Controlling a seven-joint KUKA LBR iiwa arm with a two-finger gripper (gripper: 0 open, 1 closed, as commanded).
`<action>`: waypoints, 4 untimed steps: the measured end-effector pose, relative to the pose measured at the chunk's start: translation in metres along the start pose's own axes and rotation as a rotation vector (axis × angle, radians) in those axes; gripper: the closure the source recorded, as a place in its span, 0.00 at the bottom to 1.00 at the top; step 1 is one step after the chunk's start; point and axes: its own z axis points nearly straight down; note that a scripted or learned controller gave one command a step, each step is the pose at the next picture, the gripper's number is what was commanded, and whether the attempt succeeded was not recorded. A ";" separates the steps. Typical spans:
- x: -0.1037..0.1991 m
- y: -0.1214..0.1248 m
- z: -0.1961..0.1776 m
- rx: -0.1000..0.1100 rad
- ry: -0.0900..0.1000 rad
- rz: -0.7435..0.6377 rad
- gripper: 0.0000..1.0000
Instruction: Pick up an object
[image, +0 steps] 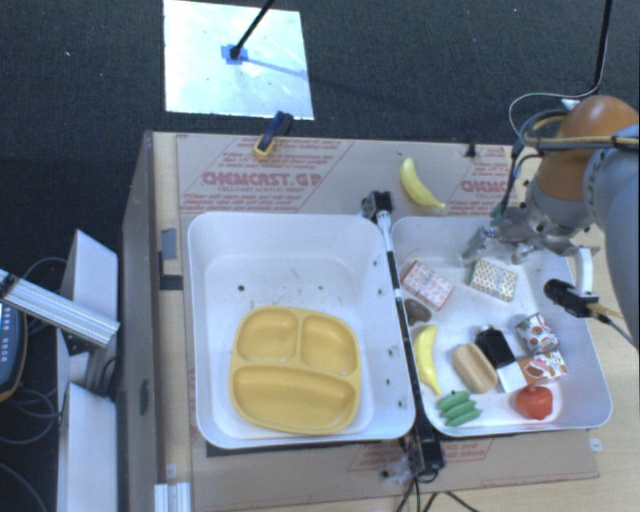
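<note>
While the gripper (497, 238) hangs low over the far end of the right bin (590, 400), whether it is wide or narrow cannot be told. Just beside it, toward the near rim of that bin, lies a patterned box (494, 279), apart from it. A yellow divided tray (295, 369) sits in the left bin (215, 300) on the desk (330, 165).

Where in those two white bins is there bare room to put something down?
Left bin: bare floor behind the yellow tray. Right bin: a small patch between pink box and checkered box; its front is crowded with the hot dog and tomato.
</note>
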 end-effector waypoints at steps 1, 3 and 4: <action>0.000 0.001 -0.011 -0.004 -0.001 -0.002 1.00; 0.009 0.001 -0.071 -0.004 0.000 -0.005 1.00; 0.065 -0.002 -0.105 -0.002 0.002 -0.003 1.00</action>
